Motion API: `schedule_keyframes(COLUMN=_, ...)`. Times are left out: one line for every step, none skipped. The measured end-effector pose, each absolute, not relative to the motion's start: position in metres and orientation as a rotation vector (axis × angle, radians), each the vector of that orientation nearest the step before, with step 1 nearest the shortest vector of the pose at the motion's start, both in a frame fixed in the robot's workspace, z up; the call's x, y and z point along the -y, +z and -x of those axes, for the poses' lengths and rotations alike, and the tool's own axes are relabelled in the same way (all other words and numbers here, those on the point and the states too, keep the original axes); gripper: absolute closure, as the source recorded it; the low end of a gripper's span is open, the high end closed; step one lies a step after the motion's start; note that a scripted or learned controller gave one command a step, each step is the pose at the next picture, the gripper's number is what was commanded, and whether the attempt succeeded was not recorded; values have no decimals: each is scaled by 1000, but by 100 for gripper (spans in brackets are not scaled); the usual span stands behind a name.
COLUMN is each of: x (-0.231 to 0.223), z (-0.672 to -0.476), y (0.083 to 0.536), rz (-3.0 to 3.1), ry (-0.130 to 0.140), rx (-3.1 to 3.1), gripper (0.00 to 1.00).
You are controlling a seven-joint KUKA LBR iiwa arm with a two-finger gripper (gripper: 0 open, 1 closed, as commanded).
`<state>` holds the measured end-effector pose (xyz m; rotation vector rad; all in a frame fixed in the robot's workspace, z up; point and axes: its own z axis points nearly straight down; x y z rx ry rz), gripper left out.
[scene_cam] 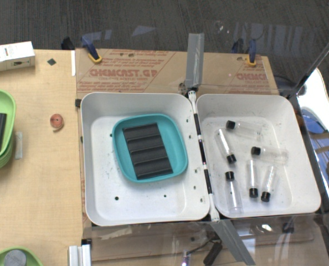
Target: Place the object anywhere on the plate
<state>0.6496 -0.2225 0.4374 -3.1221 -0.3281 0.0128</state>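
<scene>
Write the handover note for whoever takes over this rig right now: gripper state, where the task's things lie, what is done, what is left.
Gripper: no state to report from this view.
Plate: teal, in the left bin, with a black ribbed insert lying on it.
Objects: several clear tubes with black caps lie loose in the right bin.
Done: no tube is on the plate.
Left: pick one tube, carry it across, set it anywhere on the plate.

The plate (149, 148) is smooth teal plastic bearing a ribbed matt black insert (147, 151). The vials (252, 165) are clear and glossy with black caps. Both bins (98, 193) are smooth white plastic.
</scene>
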Motion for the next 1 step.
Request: schedule_keyframes(x=222, z=-655, y=438, rz=3123, ry=11, rx=334, gripper=0)
